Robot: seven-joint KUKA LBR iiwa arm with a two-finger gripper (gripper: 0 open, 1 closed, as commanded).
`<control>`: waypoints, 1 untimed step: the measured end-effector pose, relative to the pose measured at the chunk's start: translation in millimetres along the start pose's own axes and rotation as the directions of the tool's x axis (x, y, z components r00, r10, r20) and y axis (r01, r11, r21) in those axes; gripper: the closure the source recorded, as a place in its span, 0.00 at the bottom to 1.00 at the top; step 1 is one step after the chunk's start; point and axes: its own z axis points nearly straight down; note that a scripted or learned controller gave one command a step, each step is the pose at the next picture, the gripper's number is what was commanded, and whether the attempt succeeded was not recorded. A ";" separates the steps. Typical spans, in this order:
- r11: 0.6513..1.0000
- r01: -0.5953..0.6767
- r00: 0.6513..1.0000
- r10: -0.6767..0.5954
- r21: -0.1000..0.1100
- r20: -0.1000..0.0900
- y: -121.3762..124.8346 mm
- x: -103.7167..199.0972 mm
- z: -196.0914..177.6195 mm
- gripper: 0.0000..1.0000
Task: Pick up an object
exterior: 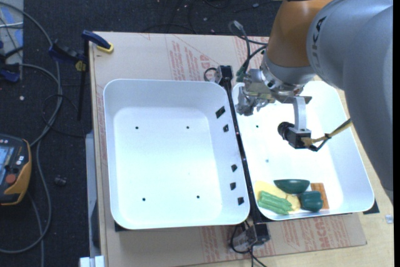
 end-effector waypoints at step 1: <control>0.999 0.046 0.999 -0.046 0.000 0.002 -9.5 -56.9 -0.1 1.00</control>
